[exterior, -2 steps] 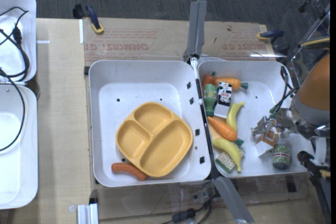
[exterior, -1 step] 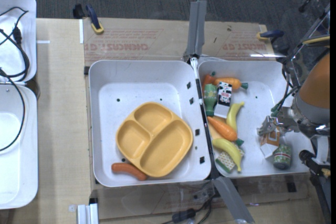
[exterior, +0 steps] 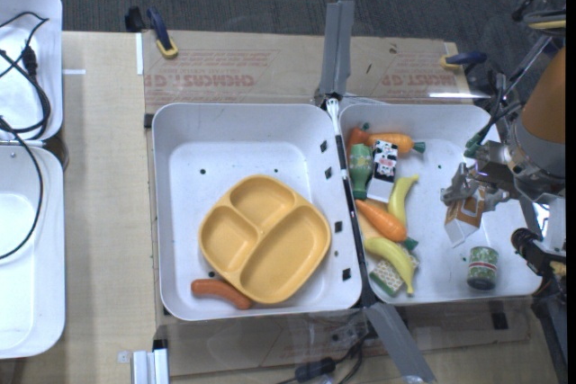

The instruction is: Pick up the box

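Box [exterior: 469, 213], orange and white, sits tilted in the right bin [exterior: 432, 285] at its right side, directly under the gripper [exterior: 464, 191]. We cannot tell the tool's state or whether it has any grip. We judge the approach done; a confirmed grasp and the lift are left.

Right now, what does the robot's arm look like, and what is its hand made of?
The arm is big and rounded, with an orange band above the wrist and grey parts below it. Thin dark cables run along it near the wrist. Its hand is a small gripper of grey and dark metal pieces, bristly with little brackets, much thinner than the fat arm behind it.
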### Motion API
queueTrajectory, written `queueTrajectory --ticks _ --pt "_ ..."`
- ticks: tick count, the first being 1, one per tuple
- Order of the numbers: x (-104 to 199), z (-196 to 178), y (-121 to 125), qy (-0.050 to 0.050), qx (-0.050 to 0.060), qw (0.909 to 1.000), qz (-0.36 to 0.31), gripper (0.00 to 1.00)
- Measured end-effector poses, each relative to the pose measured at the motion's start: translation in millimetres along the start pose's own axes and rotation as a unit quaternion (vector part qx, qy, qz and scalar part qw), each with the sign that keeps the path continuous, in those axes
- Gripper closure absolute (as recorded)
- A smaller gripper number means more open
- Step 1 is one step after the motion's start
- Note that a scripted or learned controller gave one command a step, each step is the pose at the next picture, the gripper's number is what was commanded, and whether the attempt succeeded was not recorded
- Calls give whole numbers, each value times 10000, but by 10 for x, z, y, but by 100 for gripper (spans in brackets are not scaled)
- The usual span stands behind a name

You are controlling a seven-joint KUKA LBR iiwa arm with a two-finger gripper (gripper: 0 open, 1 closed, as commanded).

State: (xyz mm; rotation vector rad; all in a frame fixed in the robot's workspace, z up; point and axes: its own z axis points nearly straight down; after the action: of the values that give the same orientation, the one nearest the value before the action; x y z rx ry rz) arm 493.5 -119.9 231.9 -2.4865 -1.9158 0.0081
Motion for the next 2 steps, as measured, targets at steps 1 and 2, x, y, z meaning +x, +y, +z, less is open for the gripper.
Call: queueTrajectory --ticks 1,2 --pt "953 -61 -409 -2 7 9999 -163 100" --pt "1593 -11 -580 -11 7 10000 -55 100"
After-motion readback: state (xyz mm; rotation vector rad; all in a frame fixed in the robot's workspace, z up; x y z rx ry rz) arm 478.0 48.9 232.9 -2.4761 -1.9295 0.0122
